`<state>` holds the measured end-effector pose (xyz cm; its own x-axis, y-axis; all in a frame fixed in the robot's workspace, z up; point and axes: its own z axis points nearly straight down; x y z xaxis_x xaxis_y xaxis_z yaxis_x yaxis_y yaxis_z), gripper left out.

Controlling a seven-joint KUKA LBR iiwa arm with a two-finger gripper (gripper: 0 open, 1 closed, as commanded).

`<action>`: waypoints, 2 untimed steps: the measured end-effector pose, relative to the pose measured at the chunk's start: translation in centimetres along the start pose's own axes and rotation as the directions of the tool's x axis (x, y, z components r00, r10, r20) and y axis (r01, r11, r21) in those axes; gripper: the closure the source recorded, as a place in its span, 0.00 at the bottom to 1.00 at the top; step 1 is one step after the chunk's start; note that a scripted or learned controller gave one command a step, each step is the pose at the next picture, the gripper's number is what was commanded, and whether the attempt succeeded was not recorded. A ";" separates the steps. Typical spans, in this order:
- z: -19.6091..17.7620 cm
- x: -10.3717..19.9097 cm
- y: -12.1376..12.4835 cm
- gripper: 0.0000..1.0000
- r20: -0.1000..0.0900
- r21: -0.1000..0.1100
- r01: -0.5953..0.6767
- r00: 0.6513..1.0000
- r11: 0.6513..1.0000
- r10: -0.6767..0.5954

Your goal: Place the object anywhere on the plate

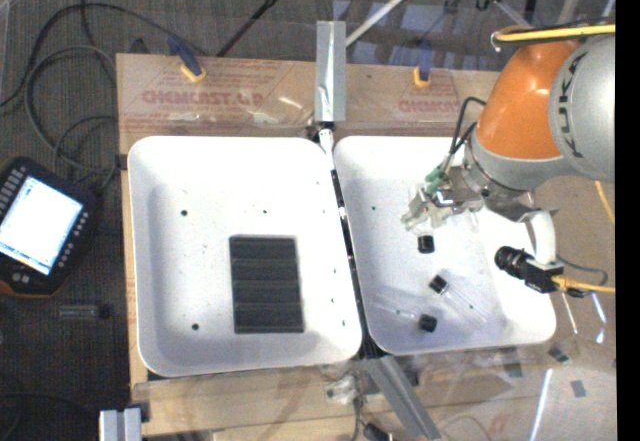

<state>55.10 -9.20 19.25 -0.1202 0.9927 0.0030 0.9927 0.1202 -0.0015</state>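
The plate [266, 283] is a dark ribbed rectangle lying flat in the left bin [160, 179], with nothing on it. In the right bin [375, 179], three small black pieces lie apart: one [426, 243] just below the gripper, one [437, 283] mid-bin and one [427, 322] near the front wall. A faint clear item [462, 301] lies beside them. My gripper [424, 211] hangs low over the right bin's middle, right above the upper black piece. Whether it touches that piece is too small to tell.
The grey arm with its orange band [530, 109] reaches in over the right bin's back right corner. A black cable plug [520, 264] hangs by the right wall. A handheld screen [40, 229] lies left of the bench.
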 end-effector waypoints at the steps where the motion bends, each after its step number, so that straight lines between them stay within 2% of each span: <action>1: -1.6 4.4 2.6 1.00 0.002 0.001 -0.018 1.000 1.000 0.018; 2: 0.3 13.4 0.3 1.00 0.002 0.003 0.108 0.994 0.994 -0.108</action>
<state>53.76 4.15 18.95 -0.2263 0.9741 0.0008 0.9741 0.2263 -0.0042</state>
